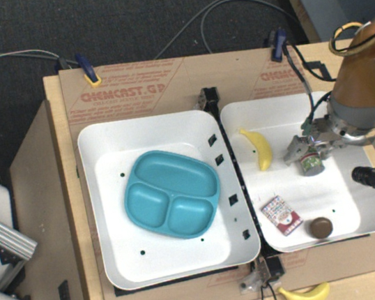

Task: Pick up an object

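Noted nearest, in the right bin (335,193), a brown ball (320,228) and a small packet (281,213). Found the gripper (308,151) farther back, low over a small greenish thing (311,163), the likely target. Could not tell how wide it stood, or whether it held anything. Judged best to centre squarely, descend fully, then close before lifting. Saw a banana (259,147) just beyond, best left clear.

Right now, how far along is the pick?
Done: the gripper is down in the right bin, over a small greenish object. In hand: nothing visibly held. Left: grasp and lift; the banana, card and brown ball lie untouched.
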Robot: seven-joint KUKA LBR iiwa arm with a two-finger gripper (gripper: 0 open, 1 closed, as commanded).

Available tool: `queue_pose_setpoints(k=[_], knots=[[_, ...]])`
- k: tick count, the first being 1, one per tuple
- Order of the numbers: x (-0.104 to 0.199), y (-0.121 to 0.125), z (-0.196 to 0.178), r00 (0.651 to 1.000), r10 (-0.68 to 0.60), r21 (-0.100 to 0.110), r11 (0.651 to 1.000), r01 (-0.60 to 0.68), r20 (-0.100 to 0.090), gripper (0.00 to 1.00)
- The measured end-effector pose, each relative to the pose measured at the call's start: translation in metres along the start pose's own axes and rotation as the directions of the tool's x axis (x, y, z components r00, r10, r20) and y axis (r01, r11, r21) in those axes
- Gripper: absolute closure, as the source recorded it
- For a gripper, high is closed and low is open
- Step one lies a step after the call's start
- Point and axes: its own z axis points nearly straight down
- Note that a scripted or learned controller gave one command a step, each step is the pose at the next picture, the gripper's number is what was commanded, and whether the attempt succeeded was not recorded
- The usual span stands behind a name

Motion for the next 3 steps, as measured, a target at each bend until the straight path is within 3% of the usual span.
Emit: queue_pose_setpoints(k=[1, 2, 3], knots=[[0.001, -0.001, 0.043, 1.0, 0.001, 0.0, 1.0, -0.001, 0.0, 0.0], [0.001, 0.001, 0.029, 1.0, 0.001, -0.006, 1.0, -0.001, 0.0, 1.0], [0.007, 0.007, -0.033, 1.0, -0.001, -0.013, 1.0, 0.001, 0.004, 1.0]])
